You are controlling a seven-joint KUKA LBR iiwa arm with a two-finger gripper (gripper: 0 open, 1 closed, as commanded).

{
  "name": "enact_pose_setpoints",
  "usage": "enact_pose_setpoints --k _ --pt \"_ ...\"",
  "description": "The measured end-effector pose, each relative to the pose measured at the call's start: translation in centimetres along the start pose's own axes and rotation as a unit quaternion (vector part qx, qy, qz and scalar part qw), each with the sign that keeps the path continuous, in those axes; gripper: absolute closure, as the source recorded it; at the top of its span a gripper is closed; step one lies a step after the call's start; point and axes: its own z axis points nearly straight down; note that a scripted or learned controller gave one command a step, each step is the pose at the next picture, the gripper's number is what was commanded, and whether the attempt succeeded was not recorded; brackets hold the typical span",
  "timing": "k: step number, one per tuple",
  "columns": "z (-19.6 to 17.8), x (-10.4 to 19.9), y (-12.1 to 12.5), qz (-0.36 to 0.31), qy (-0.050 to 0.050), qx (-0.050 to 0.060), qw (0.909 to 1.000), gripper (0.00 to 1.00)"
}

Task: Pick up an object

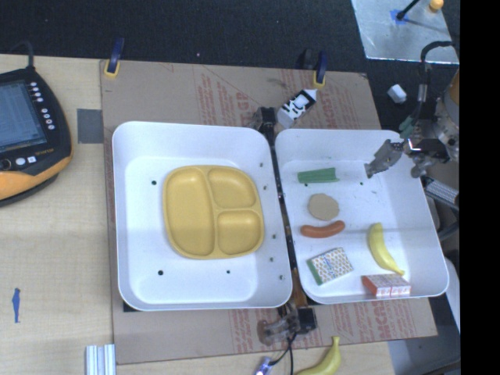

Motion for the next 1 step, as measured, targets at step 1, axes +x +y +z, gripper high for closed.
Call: enact_pose_setpoints --k 1 --pt "12.66 -4.55 -3.4 0.0 0.0 0.001 1.0 0.0"
